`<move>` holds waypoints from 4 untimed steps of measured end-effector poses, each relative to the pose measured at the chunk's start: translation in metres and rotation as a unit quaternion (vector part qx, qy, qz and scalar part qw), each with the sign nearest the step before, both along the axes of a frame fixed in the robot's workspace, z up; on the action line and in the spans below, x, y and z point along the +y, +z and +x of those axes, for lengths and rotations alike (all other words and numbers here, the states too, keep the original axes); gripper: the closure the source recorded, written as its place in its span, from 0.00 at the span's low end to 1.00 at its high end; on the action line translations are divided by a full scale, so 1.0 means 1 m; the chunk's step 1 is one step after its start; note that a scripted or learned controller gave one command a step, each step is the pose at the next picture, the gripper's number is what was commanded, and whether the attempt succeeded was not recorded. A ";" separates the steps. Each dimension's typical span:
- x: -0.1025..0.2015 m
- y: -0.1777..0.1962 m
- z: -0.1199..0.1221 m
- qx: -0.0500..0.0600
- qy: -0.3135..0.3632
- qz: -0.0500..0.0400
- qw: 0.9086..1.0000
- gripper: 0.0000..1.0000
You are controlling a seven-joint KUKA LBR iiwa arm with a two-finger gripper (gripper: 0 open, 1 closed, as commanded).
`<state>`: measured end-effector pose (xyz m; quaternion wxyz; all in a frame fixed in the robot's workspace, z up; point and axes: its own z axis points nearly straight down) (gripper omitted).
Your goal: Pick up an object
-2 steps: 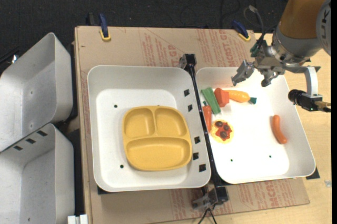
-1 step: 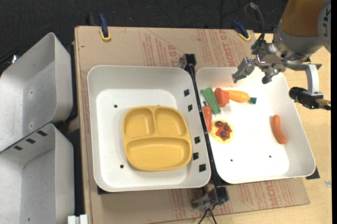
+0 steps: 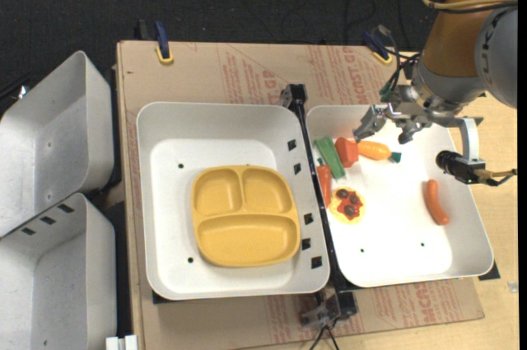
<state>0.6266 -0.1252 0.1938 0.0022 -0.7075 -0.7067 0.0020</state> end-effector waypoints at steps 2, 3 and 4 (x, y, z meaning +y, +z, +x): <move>-0.008 -0.101 0.001 -0.002 0.000 0.000 1.000 0.00; -0.008 -0.089 0.002 -0.004 0.000 -0.001 1.000 1.00; -0.017 -0.041 0.003 -0.006 0.000 -0.001 1.000 1.00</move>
